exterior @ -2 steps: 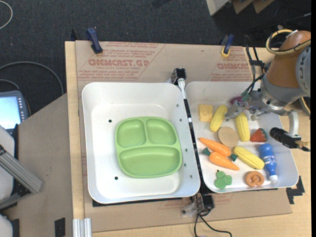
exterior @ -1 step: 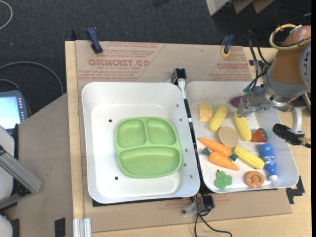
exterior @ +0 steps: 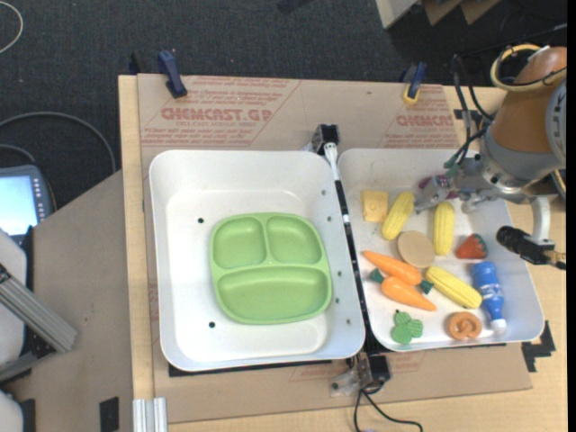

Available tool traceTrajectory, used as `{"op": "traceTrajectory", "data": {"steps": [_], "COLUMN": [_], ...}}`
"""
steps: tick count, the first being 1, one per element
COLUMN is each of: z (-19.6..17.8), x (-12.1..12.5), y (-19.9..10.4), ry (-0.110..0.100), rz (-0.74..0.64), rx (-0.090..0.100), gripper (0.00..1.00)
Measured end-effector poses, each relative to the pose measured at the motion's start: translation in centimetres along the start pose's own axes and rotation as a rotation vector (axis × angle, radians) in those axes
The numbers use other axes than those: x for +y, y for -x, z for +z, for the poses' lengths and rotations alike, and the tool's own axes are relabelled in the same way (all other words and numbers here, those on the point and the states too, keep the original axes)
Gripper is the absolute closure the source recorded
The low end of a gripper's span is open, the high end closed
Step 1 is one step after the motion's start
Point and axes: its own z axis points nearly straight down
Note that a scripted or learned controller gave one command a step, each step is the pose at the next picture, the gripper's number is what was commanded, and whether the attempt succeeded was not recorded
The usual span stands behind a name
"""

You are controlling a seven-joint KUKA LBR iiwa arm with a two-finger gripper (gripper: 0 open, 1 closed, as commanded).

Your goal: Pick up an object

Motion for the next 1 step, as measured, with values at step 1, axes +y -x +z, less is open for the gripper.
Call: {"op": "traceTrajectory", "data": {"steps": [1], "z": [3.59], "x": [4.56], "y": [-1.77], "ry": [-0.057], "rz": [0.012], "rx": [-0.001], "gripper": [0.00]}}
